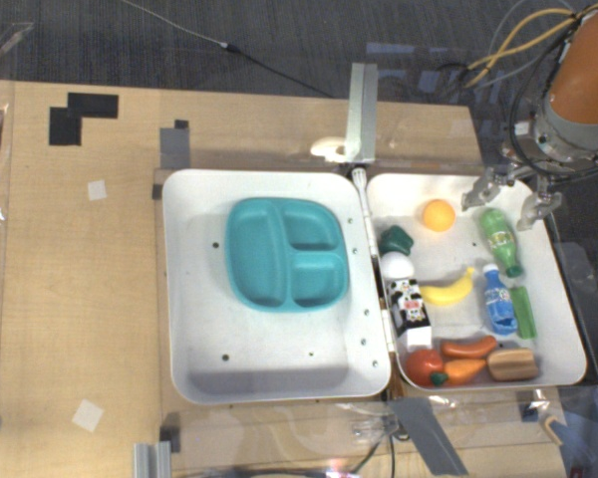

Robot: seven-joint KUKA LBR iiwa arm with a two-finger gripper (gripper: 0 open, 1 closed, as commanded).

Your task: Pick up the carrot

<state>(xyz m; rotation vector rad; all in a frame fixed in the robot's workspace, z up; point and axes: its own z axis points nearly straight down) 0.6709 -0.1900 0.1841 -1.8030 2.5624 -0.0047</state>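
No readable text anywhere here. The blue bottle [497,302] at the right of the frame carries a label, the black-and-white carton [409,304] shows a print, both too small to read.

The carrot [465,370] lies hemmed in at the right bin's [568,312] near wall, touching the tomato [426,364], the sausage [468,348] and the bread roll [511,364]. Bare floor opens between the orange [439,215] and the banana [448,289].
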